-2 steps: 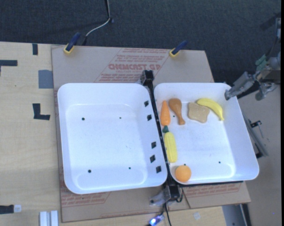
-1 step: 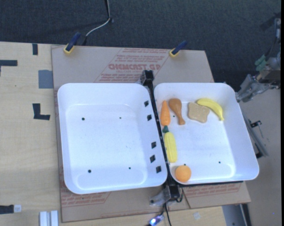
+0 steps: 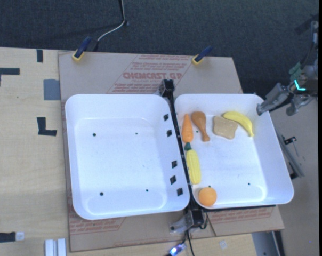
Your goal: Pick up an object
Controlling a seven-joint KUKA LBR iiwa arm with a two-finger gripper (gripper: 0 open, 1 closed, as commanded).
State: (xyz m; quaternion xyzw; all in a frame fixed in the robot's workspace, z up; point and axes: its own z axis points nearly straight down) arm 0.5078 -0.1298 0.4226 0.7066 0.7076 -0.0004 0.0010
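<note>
The right bin [image 3: 267,159] holds a carrot [image 3: 187,127], a brown drumstick [image 3: 200,125], a slice of toast [image 3: 224,127], a yellow banana [image 3: 240,122], a corn cob [image 3: 193,166] and an orange [image 3: 207,196]. My gripper [image 3: 281,101] hangs at the far right, just outside the right bin's upper right corner, to the right of the banana. Its two dark fingers stand spread apart with nothing between them.
The left bin [image 3: 75,143] lies beside the right one, joined along a black clip strip [image 3: 174,143]. Both rest on a cardboard sheet [image 3: 145,73] held by blue-yellow clamps [image 3: 81,48]. A cable [image 3: 115,28] runs across the dark floor behind.
</note>
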